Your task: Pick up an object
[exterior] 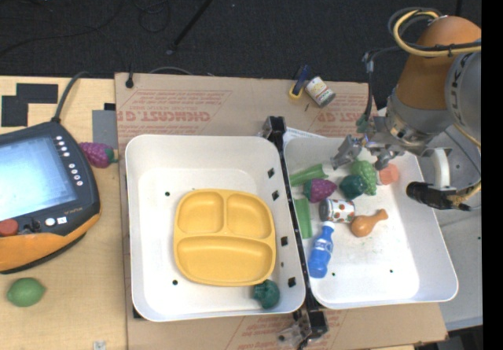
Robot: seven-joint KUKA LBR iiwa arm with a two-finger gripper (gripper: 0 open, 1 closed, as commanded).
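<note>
Lying nearest the camera in the left bin [149, 153], a dark green lump [266, 293] sits just below the corner of a yellow divided plate [225, 236]. On the bench off to the left, a lime-green ball [26, 292] rests below an orange-backed tablet controller [39, 193], and a purple berry-like toy [97, 154] lies between the tablet and the left bin.

The right bin [428, 278] holds the cluster of small things. Nearest is a blue bottle with a white cap [321, 252], and beside it a tan pear-shaped toy [367, 222]. A small white can with red marks [339, 209] lies touching that toy's left. Above these come a purple toy [322, 189], a green cylinder [307, 174] and a long green stick [303, 216] along the bin's left wall. A dark green broccoli-like toy [361, 180] and a pink ball [388, 175] lie farther back.

The gripper [367, 153] hangs over that far end, right above the broccoli-like toy, fingers spread apart with nothing seen between them. Beyond the bins, a small white can [319, 91] and a blue-and-yellow item [299, 82] lie on the cardboard.
</note>
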